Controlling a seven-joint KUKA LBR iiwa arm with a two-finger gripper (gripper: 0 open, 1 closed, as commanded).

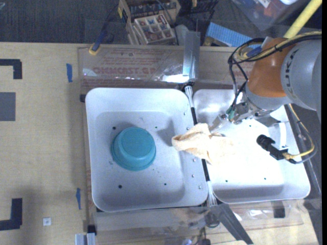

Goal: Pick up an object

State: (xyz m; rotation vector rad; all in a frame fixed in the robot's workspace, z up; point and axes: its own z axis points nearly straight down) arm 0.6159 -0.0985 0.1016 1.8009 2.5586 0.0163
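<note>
Nearest the lens, the grey arm (302, 68) w/ its orange band (266, 76) reaches in from the view's right & hangs over the right bin (255, 185). Its gripper (227, 117) sits low over that bin's rear-left part, near the divider btwn the two bins. Whether it is spread or pressed together can't be told from this angle. A tan cloth (204, 143), crumpled, lies draped across the divider: its narrower end rests in the right side of the left bin (153, 190), and its wider end spreads into the left side of the right bin. The cloth's upper edge is just below & left of the gripper in the view; touching or apart, can't tell. A teal bowl (134, 147) sits on the left bin's floor, left of centre, apparently base up, well apart from cloth & gripper. Both bins are shallow, white & side by side on a pale wood bench (41, 152). Just behind the left bin lies a clear plastic bag (133, 68) w/ red lettering. Blue tape bits (69, 73) are stuck on the bench left of the left bin, w/ black marks (12, 68) nearer the view's left edge.
</note>
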